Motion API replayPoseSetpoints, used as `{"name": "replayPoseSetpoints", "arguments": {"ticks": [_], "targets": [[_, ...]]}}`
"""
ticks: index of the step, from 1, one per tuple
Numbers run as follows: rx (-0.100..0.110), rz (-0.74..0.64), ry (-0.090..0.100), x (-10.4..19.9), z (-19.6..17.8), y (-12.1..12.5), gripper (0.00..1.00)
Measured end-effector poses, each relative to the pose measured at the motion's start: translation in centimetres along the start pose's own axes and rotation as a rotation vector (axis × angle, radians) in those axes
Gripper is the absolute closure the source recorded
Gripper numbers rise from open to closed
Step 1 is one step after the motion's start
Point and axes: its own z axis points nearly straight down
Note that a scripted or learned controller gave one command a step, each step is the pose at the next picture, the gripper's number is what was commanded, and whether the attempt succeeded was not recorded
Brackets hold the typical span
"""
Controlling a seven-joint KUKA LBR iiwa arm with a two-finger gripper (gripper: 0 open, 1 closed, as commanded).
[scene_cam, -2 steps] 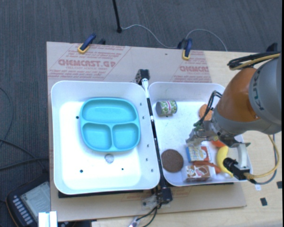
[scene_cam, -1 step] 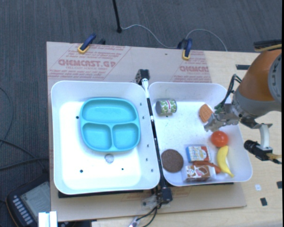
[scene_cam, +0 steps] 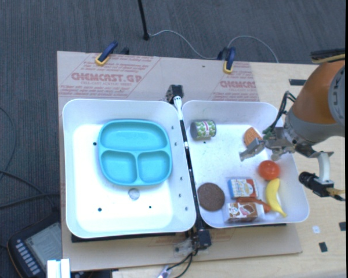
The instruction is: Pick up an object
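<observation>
The right bin (scene_cam: 220, 155) holds several items: a green can (scene_cam: 203, 130), an orange piece (scene_cam: 252, 135), a red tomato (scene_cam: 269, 169), a yellow banana (scene_cam: 274, 197), a brown round cookie (scene_cam: 210, 196), a small carton (scene_cam: 242, 188) and a snack packet (scene_cam: 242, 211). My gripper (scene_cam: 260, 153) hangs over the right part of this bin, just below the orange piece and above-left of the tomato. Its fingers (scene_cam: 247, 152) look spread open with nothing between them.
The left bin (scene_cam: 84, 172) holds a blue divided plate (scene_cam: 134, 152) and a small grey disc (scene_cam: 133, 194). A black bar (scene_cam: 182, 138) runs between the bins. Two clamps (scene_cam: 106, 52) (scene_cam: 228, 61) grip the board's far edge. The arm (scene_cam: 316, 106) covers the right bin's far right corner.
</observation>
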Motion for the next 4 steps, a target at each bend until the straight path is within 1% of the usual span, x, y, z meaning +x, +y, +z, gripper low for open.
{"name": "replayPoseSetpoints", "arguments": {"ticks": [1,2,3,4], "targets": [[-0.006,0.000,-0.002,3.6,5.4,-2.2,0.00],[-0.009,0.001,-0.002,3.6,4.3,-2.0,1.00],[-0.001,-0.001,-0.001,-0.8,1.1,1.0,1.00],[0.000,-0.001,0.000,-0.8,1.1,1.0,0.00]]}}
